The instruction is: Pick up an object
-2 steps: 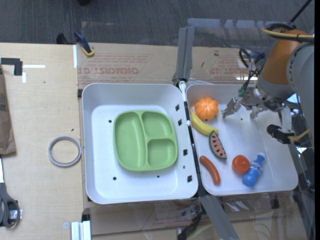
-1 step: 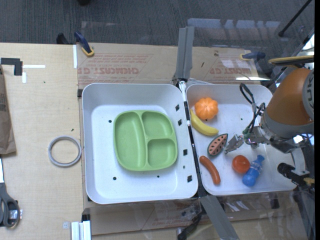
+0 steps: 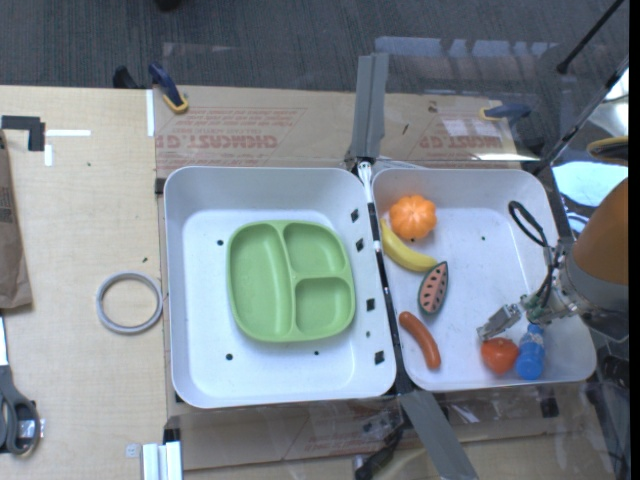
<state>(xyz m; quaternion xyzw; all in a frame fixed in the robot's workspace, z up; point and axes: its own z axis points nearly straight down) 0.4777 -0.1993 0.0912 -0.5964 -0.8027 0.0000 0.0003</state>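
2 white bins (image 3: 180, 298). 1 green divided plate (image 3: 291, 281). Toy food: 1 orange (image 3: 413, 217), 1 banana (image 3: 404, 251), 1 watermelon slice (image 3: 433, 288), 1 sausage (image 3: 420, 338), 1 tomato (image 3: 499, 354). 1 blue bottle (image 3: 531, 354). 1 tape ring (image 3: 129, 301).

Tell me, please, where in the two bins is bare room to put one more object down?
Right bin: the widest bare patch is the middle, between the orange, watermelon slice and the gripper. Its front right corner is crowded by tomato and bottle. Left bin: the green plate fills the middle; narrow bare strips lie around it.
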